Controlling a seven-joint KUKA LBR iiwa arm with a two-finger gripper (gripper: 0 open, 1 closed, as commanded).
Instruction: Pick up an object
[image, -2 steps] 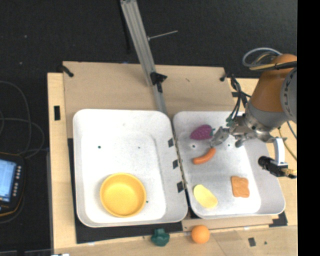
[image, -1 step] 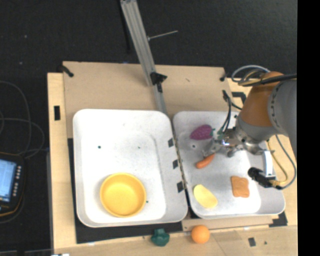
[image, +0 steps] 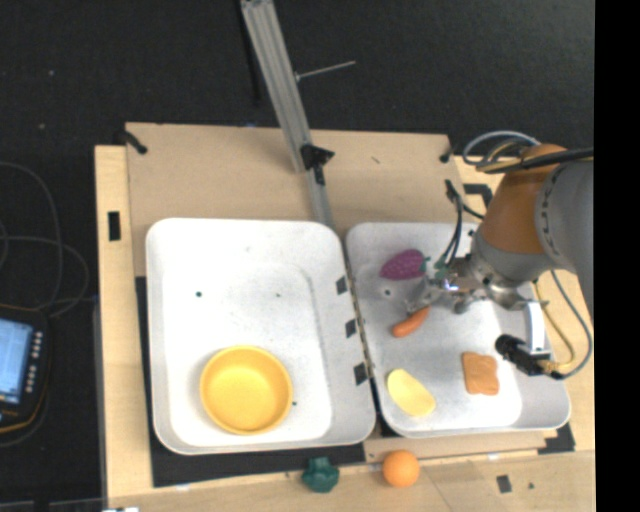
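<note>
**Mia:** Gripper (image: 432, 292) first! Where is it?

**Sam:** It is low in the right bin (image: 440, 420), at the end of the grey arm (image: 560, 215) with the orange band. Its tip sits right by the top end of the carrot (image: 411, 322).

**Mia:** Is it pinching the carrot?

**Sam:** I cannot tell. The metal bits are small and blurry, so I cannot say if it is spread or squeezed. It looks very close to the carrot, maybe touching.

**Mia:** What does the carrot look like?

**Sam:** Long, thin and orange. It lies tilted, near the middle of the right bin.

**Mia:** And the purple thing?

**Sam:** That is a bumpy purple lump (image: 403, 264), a bit like a bunch of grapes. It sits just up and left of the gripper.

**Mia:** What else is in that bin?

**Sam:** A smooth pale yellow oval piece (image: 410, 392) near the front, and an orange-brown square block (image: 481, 374) with soft corners to its right.

**Mia:** And the left bin (image: 240, 250)?

**Sam:** It is white and shallow with round corners. A shiny yellow bowl (image: 246, 389) sits in its front part.

**Mia:** Anything outside the bins?

**Sam:** Yes. On the tan bench (image: 200, 150), in front of the bins, there is a round orange ball (image: 400, 468) and a small dark green toy (image: 320, 475) beside it.
</note>
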